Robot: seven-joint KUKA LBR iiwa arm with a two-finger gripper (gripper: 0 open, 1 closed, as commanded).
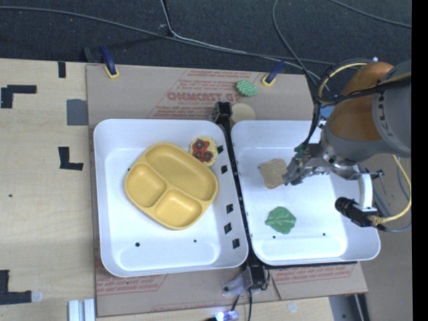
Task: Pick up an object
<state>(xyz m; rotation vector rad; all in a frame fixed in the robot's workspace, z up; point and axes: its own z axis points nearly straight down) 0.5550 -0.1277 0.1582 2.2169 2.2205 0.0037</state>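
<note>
A tan, bread-like piece [271,172] lies in the right bin [348,246], toward its upper left. My gripper [292,174] hangs low just to the right of that piece, at its edge. Below them a green leaf-shaped object [281,220] rests on the bin floor. In the left bin [114,246] a yellow divided plate [171,185] sits tilted, and a small round red-and-brown item [202,150] lies by the plate's upper right corner.
A small green dotted object [246,88] and a pale disc [243,111] lie on the cardboard behind the bins. A black divider strip [231,179] runs between the bins. Cables cross the dark floor at the back.
</note>
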